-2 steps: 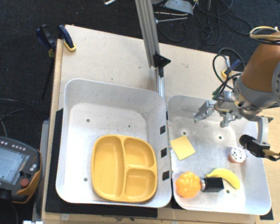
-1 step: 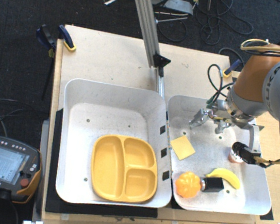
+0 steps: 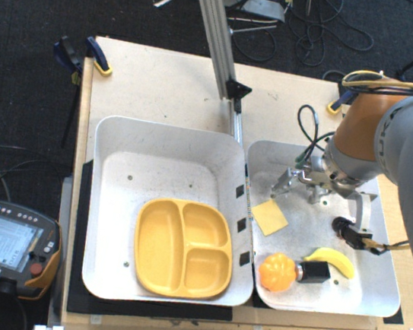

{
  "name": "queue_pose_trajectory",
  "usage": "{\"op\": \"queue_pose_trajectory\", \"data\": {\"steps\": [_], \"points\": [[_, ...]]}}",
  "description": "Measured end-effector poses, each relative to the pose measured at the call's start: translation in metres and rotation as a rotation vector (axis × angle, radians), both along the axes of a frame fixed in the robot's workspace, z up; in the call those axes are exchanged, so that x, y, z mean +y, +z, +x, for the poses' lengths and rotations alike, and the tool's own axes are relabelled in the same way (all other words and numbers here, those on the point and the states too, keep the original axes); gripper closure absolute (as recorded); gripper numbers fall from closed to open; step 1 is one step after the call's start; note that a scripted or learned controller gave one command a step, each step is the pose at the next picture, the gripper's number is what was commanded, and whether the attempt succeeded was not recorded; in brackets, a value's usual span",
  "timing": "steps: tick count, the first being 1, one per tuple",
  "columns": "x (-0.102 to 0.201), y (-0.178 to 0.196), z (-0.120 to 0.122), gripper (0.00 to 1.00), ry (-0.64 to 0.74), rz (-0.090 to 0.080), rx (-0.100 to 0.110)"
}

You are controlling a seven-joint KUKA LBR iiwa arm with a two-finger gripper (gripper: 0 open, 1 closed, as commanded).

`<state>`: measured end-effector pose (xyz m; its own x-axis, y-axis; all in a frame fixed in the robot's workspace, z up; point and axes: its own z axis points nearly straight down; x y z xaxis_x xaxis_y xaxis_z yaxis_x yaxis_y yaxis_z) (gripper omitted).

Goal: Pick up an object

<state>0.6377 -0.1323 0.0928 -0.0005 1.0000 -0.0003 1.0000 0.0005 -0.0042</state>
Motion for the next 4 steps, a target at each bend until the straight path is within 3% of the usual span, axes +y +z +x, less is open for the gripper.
{"op": "queue_pose_trajectory", "data": {"steps": [1,4], "points": [[0.0,0.013,0.002,1.0,0.0,-0.001,-0.005],[-0.002,0.19,-0.001,1.0,0.003,-0.001,-0.011]]}}
